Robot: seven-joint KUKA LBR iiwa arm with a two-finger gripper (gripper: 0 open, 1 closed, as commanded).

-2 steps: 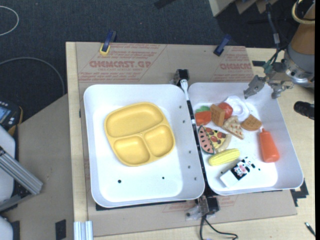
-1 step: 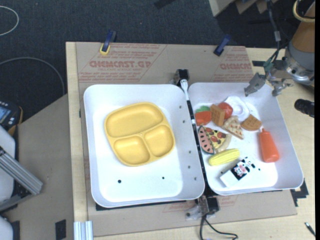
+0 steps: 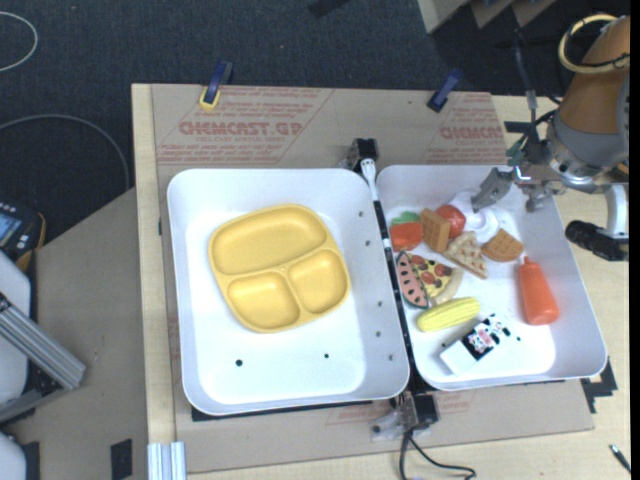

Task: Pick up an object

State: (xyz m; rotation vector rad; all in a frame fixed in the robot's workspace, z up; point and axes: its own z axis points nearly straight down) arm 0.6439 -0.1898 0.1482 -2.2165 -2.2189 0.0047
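Gripper (image 3: 512,188) (open) — above right bin (image 3: 578,303)

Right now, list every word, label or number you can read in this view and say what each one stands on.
"CHEMCAST GP", red print on the brown protective sheet behind the left bin; the last letters are only partly legible.
The same red print repeats faintly near the right bin, cut off and too blurred to read.
The black-and-white carton carries markings too small to read.

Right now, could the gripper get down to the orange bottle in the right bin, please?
Probably yes: the orange bottle lies apart near the bin's right side, nothing on top of it, and the gripper hangs just above that bin.
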